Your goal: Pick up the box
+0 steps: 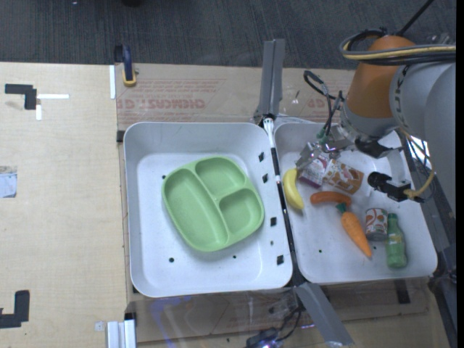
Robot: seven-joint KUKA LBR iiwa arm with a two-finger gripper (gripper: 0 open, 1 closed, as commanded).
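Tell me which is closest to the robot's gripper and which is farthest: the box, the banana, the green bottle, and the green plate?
Measured from the gripper at the top of the right bin:
1. The box, just below it.
2. The banana, by the right bin's left wall.
3. The green bottle, in the right bin's lower right corner.
4. The green plate, over in the left bin.

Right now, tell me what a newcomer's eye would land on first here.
The pale green three-compartment plastic plate lies alone in the left white bin. The grey arm's gripper reaches into the right white bin, above a small printed cardboard box, amid a yellow banana, an orange carrot and a green bottle.
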